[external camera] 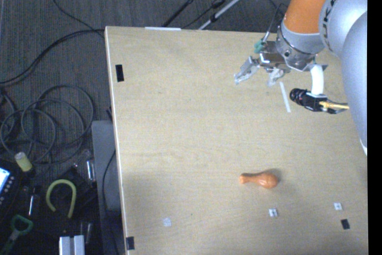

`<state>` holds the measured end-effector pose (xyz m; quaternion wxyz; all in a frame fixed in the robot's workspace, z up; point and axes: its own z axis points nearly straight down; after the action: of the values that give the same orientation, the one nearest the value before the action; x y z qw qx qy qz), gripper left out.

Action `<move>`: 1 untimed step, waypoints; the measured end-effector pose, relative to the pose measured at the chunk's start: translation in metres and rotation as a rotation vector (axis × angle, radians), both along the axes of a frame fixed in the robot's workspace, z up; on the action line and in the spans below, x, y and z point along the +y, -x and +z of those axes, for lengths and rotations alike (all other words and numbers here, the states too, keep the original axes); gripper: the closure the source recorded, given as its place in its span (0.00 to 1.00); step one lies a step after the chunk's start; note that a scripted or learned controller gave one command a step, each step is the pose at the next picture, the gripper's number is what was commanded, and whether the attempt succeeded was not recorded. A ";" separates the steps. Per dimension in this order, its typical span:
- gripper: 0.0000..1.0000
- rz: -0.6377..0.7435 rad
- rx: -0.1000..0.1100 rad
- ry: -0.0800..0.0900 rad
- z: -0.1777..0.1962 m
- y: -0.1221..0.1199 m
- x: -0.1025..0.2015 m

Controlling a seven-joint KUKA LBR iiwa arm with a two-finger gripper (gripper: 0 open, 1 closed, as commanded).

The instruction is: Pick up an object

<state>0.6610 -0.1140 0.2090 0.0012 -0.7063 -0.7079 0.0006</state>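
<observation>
A small orange gourd-shaped object (pixel 260 179) lies on its side on the tan bench top (pixel 179 128), toward the near right. My gripper (pixel 258 75) hangs over the far right part of the bench, well beyond the orange object and apart from it. Its two pale fingers (pixel 243 74) are spread open, and nothing sits between them. Behind the gripper, the arm's orange band (pixel 307 6) and grey body come in from the right.
A thin white strip (pixel 285 97) lies just right of the gripper, next to a black and yellow fitting (pixel 310 100) on the arm. Small dark and white markers (pixel 273 212) dot the bench's near edge. Cables (pixel 48 122) and tools lie on the floor at left.
</observation>
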 end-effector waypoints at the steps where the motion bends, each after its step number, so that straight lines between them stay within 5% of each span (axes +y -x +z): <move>1: 0.00 0.154 0.000 0.003 -0.077 -0.007 -0.048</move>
<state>0.6677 -0.1623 0.1317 -0.0001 -0.6498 -0.7601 0.0018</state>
